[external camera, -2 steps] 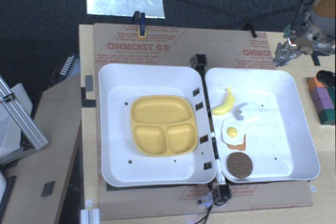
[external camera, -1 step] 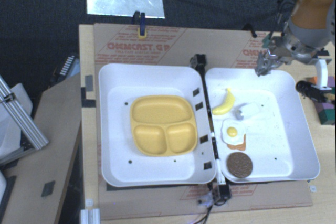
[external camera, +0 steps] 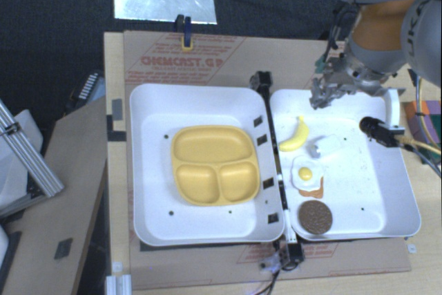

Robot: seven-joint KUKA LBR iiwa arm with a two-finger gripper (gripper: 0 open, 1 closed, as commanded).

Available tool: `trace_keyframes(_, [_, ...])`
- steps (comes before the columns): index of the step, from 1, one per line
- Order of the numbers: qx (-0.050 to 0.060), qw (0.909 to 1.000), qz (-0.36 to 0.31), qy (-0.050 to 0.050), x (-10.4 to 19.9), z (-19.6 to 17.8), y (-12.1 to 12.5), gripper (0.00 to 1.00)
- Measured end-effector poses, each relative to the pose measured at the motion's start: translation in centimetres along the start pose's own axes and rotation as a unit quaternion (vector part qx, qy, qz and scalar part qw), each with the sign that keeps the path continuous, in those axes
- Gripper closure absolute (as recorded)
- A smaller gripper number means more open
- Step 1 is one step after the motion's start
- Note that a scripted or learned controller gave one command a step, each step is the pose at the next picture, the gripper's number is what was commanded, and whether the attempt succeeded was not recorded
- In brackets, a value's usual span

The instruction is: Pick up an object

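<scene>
Hovering gripper (external camera: 322,97), apparently above banana (external camera: 295,136), fried egg (external camera: 306,174)

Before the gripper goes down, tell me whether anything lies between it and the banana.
Nothing visible does. The gripper hangs over the far part of the right bin, and the banana lies just in front of it on bare white floor. The fried egg and brown cookie sit nearer the camera, beyond the banana.

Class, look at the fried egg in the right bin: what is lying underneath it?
The fried egg lies on a slice of toast, whose brown edge shows along the egg's right and lower sides. How far the toast runs under the egg cannot be seen, because the egg covers it.
</scene>
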State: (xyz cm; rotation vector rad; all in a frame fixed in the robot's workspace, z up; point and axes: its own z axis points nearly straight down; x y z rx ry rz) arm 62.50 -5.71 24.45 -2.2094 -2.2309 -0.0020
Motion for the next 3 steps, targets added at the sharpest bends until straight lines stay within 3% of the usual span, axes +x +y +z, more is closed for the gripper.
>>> trace_keyframes(3, [0.001,1.0,0.0,0.0,16.0,0.9,-7.6,1.0])
